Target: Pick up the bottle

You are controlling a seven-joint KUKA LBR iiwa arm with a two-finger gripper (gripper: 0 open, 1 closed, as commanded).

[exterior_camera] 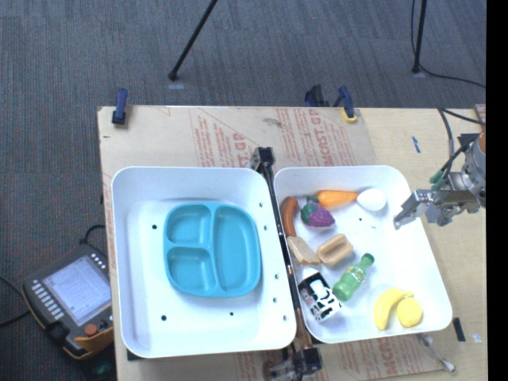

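The green bottle (353, 276) lies on its side in the right bin (425, 272), near the bin's middle, cap toward the upper right. My gripper (423, 215) hovers over that bin's right rim, up and to the right of the bottle and well apart from it. Its two fingers stand open with nothing between them.
Around the bottle lie a bun (335, 249), a bread slice (302, 250), a cow-patterned carton (320, 296), a banana (386, 308) and a lemon (409, 313). Farther back are a carrot (337, 198), an egg (371, 200), grapes (317, 214) and a sausage (288, 215). The left bin holds a teal divided plate (213, 248).
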